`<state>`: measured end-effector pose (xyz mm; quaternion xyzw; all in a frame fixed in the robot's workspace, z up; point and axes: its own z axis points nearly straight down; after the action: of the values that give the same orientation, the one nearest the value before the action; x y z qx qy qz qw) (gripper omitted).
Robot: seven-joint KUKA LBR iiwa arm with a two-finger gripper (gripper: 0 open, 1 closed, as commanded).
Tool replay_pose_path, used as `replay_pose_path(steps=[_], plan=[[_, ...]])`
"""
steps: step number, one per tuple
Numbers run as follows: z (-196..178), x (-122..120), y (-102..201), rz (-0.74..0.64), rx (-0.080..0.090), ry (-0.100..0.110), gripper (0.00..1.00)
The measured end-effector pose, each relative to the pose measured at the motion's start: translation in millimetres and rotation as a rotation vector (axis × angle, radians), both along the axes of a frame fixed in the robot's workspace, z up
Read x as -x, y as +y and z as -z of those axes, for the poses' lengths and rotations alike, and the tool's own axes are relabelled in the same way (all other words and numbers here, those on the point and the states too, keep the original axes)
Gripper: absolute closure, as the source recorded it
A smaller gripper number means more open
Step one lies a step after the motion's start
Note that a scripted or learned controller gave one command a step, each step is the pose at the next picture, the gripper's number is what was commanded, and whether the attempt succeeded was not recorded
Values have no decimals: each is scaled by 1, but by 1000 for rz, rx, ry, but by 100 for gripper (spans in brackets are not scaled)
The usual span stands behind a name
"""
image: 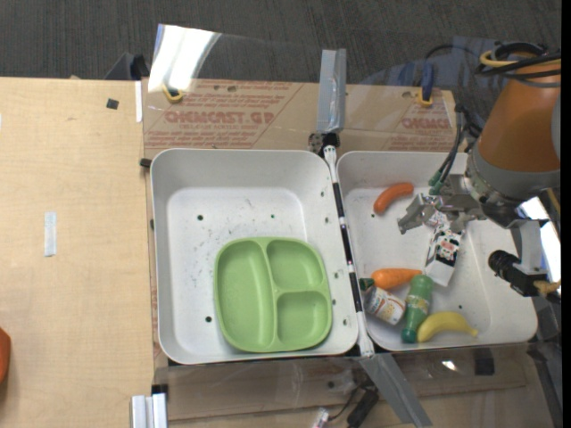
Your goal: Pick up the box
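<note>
In the camera view, we see the gripper [434, 216] over the right bin [500, 324], just right of the upper orange carrot [393, 195], our landmark. The box [443, 251], a small white carton, hangs directly under the gripper, apparently pinched at its top between the closed fingers, its long axis pointing down and slightly right. Below the carrot we count one more carrot [394, 277], one can [385, 306], one green bottle [416, 305] and one banana [446, 326]. Left of it sits one green tray [272, 292].
</note>
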<state>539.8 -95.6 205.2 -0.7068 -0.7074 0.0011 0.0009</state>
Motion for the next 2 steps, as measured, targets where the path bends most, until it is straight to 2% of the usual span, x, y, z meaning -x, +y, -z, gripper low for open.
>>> replay_pose_path(steps=[1,2], plan=[[43,-40,-52,71,0,-1,0],[114,-30,-93,80,0,-1,0]])
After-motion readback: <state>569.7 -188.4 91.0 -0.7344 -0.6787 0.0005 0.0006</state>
